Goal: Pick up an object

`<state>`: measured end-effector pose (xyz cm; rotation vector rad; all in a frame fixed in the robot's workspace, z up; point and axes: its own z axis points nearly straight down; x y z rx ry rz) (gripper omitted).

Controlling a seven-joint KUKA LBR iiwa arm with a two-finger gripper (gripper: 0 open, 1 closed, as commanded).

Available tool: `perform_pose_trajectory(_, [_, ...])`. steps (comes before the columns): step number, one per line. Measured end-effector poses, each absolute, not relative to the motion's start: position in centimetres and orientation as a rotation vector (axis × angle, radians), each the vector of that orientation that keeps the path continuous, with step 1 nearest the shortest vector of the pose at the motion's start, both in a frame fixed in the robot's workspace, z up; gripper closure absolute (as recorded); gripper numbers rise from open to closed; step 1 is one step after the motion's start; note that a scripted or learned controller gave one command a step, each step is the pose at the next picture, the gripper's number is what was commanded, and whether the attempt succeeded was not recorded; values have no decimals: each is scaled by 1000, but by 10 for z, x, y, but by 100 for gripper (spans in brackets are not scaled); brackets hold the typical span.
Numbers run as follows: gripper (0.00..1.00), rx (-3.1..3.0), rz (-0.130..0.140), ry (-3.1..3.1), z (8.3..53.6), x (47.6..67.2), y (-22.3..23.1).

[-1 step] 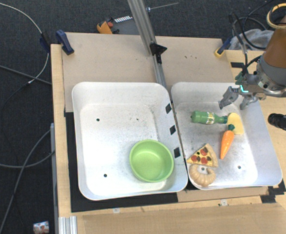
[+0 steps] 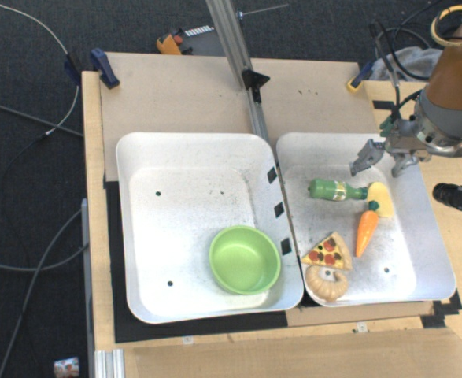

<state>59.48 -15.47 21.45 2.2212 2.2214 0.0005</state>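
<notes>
Because the task names no particular object, the nearest candidate is taken as the target: the green bottle (image 2: 337, 190), lying on its side in the upper middle of the right bin (image 2: 419, 278). Its long axis runs left to right, which suits a grasp across its narrow width. Just right of it, touching or nearly touching, lies a yellow piece (image 2: 380, 194), and below that a carrot (image 2: 365, 231) lies tilted, its green top up by the yellow piece. A pizza slice (image 2: 327, 252) and a doughnut (image 2: 327, 283) rest near the bin's lower left corner, the slice overlapping the doughnut's upper edge. These items are loosely scattered, apparently dropped in rather than arranged.

The pincer (image 2: 385, 157) hangs above the upper right part of the same bin, its two fingers apart with nothing between them. One finger (image 2: 364, 161) reaches toward the bottle's right end; the bottle lies below and left of the pincer, near but apart from it. Height above the bin floor cannot be judged from this view.

The left bin (image 2: 136, 164) holds a green bowl (image 2: 245, 259) near its lower right corner, well apart from the pincer. Both bins sit side by side on the worktop (image 2: 175, 93).
</notes>
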Motion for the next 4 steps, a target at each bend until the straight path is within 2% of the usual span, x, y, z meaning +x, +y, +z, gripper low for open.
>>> perform_pose_trajectory(3, [0, 2222, -2, 2223, 94, 596, -151])
perform_pose_trajectory(4, [100, 2220, 2, 2221, 107, 597, -151])
